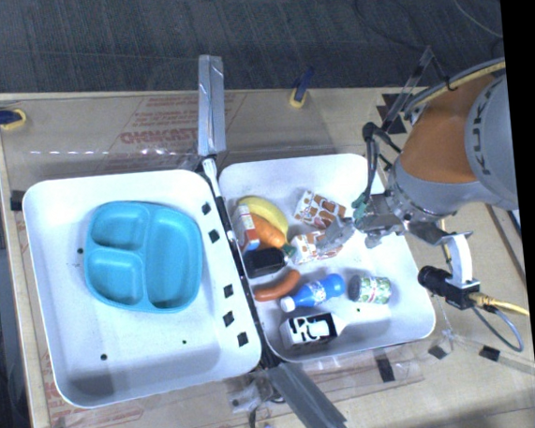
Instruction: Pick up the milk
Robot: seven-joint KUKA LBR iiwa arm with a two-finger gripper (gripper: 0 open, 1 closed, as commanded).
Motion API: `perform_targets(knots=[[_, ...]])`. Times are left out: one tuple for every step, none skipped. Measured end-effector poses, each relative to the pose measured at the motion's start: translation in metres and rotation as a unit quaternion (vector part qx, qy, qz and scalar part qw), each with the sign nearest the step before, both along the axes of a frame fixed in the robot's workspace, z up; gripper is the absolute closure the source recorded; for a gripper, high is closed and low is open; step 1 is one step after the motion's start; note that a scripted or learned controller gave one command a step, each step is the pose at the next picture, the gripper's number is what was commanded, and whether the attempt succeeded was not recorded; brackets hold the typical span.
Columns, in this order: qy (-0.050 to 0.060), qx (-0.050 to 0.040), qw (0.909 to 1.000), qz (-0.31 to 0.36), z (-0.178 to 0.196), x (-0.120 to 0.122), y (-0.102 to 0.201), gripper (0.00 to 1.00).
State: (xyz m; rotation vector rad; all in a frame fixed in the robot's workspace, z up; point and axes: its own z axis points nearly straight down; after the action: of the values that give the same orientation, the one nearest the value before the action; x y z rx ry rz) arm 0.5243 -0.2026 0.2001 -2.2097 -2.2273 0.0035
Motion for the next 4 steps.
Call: perform_targets(knots=[[-0.001,-0.0002,0.9988,0.049,-0.039,0.089,0.009,0.0],[-0.002,-0.0007,0.9954,0.096,-0.048,0.133,0.007,0.0],[-0.019,-0.0069,0.9929,0.117,-0.091,0.087,-0.008,0.0],[-0.023,-0.0105,0.9926,0.119,-0.076,0.09,-0.01,1.0]])
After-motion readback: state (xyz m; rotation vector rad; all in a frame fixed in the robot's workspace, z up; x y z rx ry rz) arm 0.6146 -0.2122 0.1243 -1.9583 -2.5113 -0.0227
